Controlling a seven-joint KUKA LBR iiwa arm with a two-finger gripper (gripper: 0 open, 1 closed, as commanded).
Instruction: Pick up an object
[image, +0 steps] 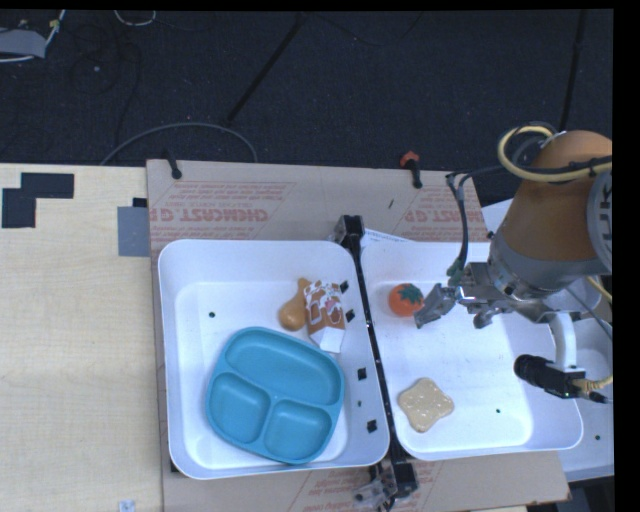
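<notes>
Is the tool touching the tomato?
Cannot tell. In the camera view the tool sits right beside the tomato, with no plain gap or contact visible.

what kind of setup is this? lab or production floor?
Most likely a robotics lab test bench, not production. Two white bins sit on taped-down cardboard, holding toy-like items such as a blue divided plate and an orange tomato-like toy, with loose cables on the dark floor.

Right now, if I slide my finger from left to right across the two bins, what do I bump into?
Blue tray → gingerbread toy → orange ball → claw.
</notes>
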